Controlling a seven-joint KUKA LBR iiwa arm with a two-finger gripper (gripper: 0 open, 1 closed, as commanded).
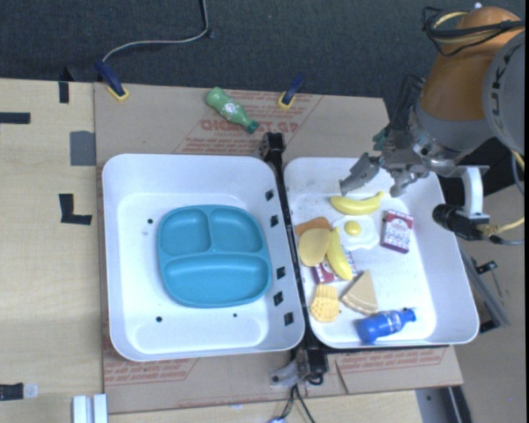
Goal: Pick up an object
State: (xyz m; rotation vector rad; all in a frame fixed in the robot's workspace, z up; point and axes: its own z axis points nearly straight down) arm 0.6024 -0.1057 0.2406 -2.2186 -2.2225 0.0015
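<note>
The fingers (381, 176) hang spread wide, holding nothing, just above the banana (356, 204), whose long axis runs left-right across the right bin (454, 311)

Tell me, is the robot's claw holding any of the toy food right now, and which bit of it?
Nothing is held. The two-finger gripper hangs open, with nothing between its fingers, just above the curved yellow toy banana in the right white bin.

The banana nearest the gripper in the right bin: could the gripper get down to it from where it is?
Probably yes. The gripper hangs just above the banana, which lies with its top bare. A fried egg sits close beside it, so the fit may be tight there.
</note>
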